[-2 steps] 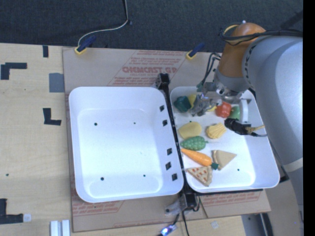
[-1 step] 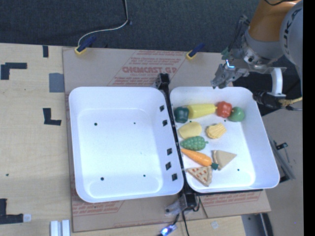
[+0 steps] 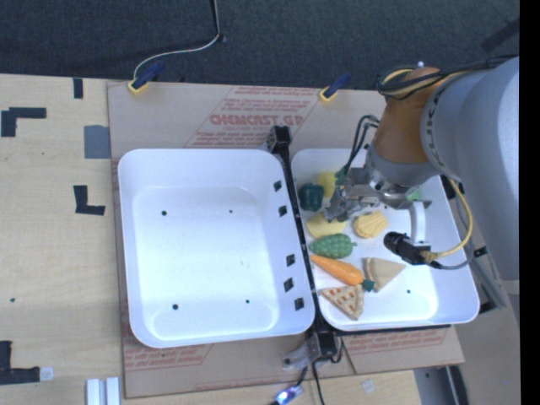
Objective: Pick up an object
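Two white bins sit side by side on a cardboard sheet; the left bin (image 3: 202, 243) holds nothing I can make out, the right bin (image 3: 447, 306) carries a cluster of toy foods crowded toward its left wall. The arm (image 3: 405, 133) reaches down into the right bin, and its gripper (image 3: 342, 207) is low among the items near the upper left part of that bin. Grip state: cannot tell, the wrist hides the tip. Just beside it lie a dark green pepper (image 3: 310, 197), a pale yellow piece (image 3: 325, 225) and a corn cob (image 3: 369, 224). Further toward the near edge: a bumpy green vegetable (image 3: 332, 246), a carrot (image 3: 337, 269) lying slantwise, a beige wedge (image 3: 384, 270) and a pizza slice (image 3: 343, 299) by the near left corner. Judgement: the tool is placed for a try at the yellow piece or pepper; tight packing may cause a miss, nothing visibly held
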Motion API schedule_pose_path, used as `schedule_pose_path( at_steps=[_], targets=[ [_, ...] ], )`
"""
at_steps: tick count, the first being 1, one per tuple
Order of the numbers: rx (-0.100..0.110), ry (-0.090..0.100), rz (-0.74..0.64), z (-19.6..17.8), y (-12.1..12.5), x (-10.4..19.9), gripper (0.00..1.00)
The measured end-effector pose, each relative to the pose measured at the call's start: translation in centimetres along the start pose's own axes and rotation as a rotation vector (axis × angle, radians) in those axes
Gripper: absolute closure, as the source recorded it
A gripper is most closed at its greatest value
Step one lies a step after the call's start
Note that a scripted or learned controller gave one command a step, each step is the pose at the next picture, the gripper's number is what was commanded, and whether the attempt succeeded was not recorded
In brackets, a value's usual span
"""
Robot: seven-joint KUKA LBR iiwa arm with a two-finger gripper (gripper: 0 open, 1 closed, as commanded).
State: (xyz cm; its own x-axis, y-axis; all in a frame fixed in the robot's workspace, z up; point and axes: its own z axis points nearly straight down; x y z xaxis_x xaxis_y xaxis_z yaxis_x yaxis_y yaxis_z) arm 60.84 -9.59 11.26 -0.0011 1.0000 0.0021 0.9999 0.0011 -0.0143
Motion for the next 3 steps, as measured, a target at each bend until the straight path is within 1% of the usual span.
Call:
schedule_pose_path(
  at_steps=[1, 2, 3],
  targets=[
    [-0.025, -0.005, -0.001, -17.2, 0.7, -0.8, 1.0],
    [-0.039, -0.008, -0.001, -0.1, -5.7, -1.3, 1.0],
    [-0.015, -0.002, -0.002, 0.2, -3.4, 0.1, 1.0]
  ],
)
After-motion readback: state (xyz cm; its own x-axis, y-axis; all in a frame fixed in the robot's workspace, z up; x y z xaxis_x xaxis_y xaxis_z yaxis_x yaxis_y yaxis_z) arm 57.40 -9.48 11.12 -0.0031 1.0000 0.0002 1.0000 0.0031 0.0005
